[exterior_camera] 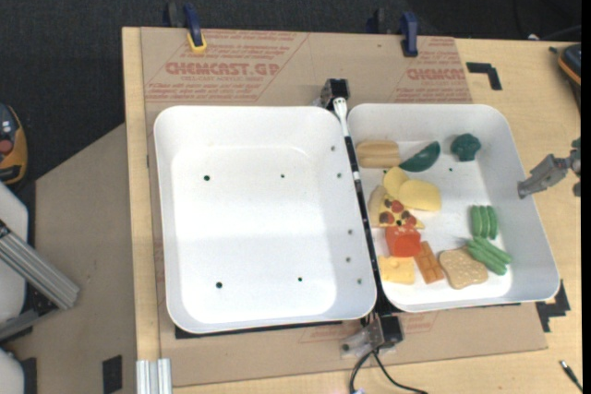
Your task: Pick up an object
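Note:
The right bin (517, 286) holds a cluster of toy foods. A tan bread roll (377, 153), a dark green leaf piece (423, 157) and a teal broccoli (465, 146) lie at its far end. In the middle are a yellow piece (417, 194), a pizza slice (395, 214) and a red piece (404, 242). A yellow cheese block (398, 269), an orange strip (428, 263), a toast slice (461, 268) and green pods (483, 221) lie nearer the front. My gripper (545, 176) reaches in at the right edge, over the bin's right rim, apart from every item.
The left bin (171, 198) sits against the right one on a brown board (277, 60). Two clamps (194, 25) hold the board's far edge. A cable and connector (379, 337) lie at the front between the bins.

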{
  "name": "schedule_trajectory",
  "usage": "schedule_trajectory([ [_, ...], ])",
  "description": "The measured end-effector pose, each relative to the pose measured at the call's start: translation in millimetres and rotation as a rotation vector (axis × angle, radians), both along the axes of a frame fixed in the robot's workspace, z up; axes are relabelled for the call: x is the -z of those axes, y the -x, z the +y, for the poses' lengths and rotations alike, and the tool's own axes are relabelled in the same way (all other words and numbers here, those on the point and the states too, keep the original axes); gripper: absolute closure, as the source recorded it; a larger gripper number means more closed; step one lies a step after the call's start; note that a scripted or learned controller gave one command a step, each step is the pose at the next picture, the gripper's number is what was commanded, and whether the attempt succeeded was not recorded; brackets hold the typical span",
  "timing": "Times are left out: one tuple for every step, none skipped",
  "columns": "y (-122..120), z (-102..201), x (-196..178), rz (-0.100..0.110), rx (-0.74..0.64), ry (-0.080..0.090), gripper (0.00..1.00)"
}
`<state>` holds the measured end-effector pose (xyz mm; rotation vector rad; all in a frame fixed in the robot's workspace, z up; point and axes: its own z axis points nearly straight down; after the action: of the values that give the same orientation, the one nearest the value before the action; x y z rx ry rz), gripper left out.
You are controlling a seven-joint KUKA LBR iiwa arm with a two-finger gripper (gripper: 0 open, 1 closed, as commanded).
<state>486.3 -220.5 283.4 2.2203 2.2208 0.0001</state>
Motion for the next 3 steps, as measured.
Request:
schedule_trajectory([
  [-0.7, -0.2, -10.9, -0.004, -0.001, 0.002, 1.0],
  [7.2, 46.7, 20.6, 0.005, -0.004, -0.005, 1.0],
  [6.3, 43.7, 8.1, -0.002, -0.001, 0.0, 1.0],
])
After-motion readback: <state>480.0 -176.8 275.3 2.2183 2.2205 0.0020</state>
